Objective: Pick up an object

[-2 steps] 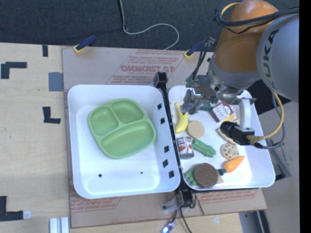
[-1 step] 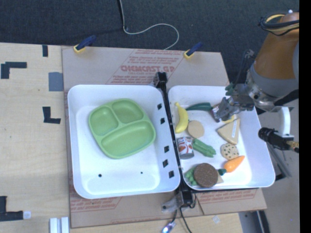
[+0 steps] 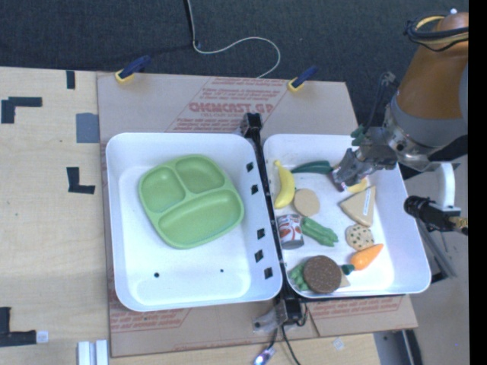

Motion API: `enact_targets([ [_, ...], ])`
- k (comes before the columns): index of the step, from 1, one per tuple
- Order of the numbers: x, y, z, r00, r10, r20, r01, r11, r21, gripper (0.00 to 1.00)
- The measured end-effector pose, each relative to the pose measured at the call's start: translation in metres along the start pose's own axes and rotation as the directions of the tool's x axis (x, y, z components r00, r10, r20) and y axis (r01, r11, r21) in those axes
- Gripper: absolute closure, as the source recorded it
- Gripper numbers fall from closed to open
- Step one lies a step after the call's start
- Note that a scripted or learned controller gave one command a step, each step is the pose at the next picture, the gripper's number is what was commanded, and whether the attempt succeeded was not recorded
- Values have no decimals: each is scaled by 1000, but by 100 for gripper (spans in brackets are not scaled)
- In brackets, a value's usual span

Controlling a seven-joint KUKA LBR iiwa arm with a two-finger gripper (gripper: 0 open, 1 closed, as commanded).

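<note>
1. Two bins side by side: left bin (image 3: 122,204), right bin (image 3: 403,226).
2. In left bin: divided plate (image 3: 190,200).
3. In right bin: banana (image 3: 284,185) at left, carrot (image 3: 366,256) at right, burger (image 3: 322,274) in front.

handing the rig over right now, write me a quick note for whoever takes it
Gripper: low over the top of the right white bin, above the pale cheese wedge; nothing visibly between its fingers.
In the right bin: yellow banana, round tan cracker, small red-and-white can, green pea pod, spotted cookie, orange carrot, brown burger patty.
Left white bin: green three-compartment plate.
Done: nothing lifted yet.
Left: grasp one object and raise it.
</note>
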State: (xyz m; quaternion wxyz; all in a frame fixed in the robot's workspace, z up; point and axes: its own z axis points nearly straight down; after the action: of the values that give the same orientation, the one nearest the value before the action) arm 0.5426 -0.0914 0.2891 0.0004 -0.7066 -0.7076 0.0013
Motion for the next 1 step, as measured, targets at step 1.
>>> enact_targets([
  [1,39,-62,31,1000,0,-3,0,1000,6,100],
])
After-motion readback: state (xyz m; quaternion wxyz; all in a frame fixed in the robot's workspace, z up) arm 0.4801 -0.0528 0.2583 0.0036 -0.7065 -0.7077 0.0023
